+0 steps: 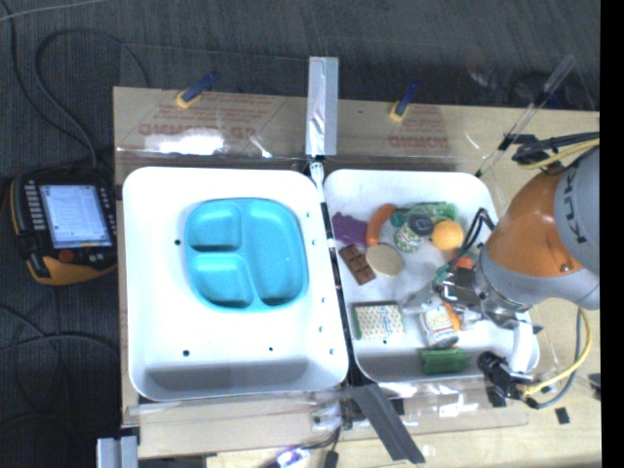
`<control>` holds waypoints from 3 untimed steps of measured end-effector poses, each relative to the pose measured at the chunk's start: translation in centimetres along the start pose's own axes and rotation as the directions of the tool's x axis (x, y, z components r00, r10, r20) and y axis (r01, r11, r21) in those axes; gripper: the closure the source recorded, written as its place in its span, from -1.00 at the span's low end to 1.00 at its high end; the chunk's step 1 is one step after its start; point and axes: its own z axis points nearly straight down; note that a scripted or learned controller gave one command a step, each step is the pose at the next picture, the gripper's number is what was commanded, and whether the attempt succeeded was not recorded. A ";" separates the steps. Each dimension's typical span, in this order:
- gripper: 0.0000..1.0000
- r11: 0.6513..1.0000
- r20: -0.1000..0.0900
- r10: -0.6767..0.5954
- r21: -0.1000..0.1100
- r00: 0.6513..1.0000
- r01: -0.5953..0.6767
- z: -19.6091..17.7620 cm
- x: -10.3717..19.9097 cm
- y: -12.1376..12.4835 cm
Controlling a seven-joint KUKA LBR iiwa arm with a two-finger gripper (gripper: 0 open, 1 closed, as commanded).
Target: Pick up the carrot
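The two-finger gripper (pixel 453 286) is seen low over the right shallow white bin (pixel 468 185), below the grey arm with its orange band (pixel 531 237), which enters from the right. How far the gripper is parted cannot be told, since its metal parts merge with the clutter beneath it, and nothing can be made out as held. Just below it lies a small white can with an orange and red label (pixel 441 325), close enough that contact cannot be ruled out. A dark green flat block (pixel 444 360) rests near the bin's front wall, and a pale speckled square sponge (pixel 377 320) lies to the left. Further up are a round tan disc (pixel 384 259), a brown chocolate-like bar (pixel 357 263) and a purple soft piece (pixel 347 228). The tapered orange carrot (pixel 379 224) lies tilted in the upper part of this bin (well apart from the gripper), between the purple piece and a green round-lidded jar (pixel 413 232), with an orange ball (pixel 448 235) beyond. In the left shallow white bin (pixel 156 261) sits a light blue compartment tray (pixel 244 253)
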 end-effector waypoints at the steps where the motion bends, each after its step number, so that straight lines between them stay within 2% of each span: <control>1: -1.00 1.000 -0.001 0.028 -0.004 1.000 -0.028 0.7 -2.9 6.2; 2: 1.00 1.000 -0.003 0.026 -0.001 1.000 -0.026 -0.1 -2.8 6.1; 3: 1.00 0.967 0.004 0.253 -0.002 0.967 -0.253 -8.2 2.7 7.9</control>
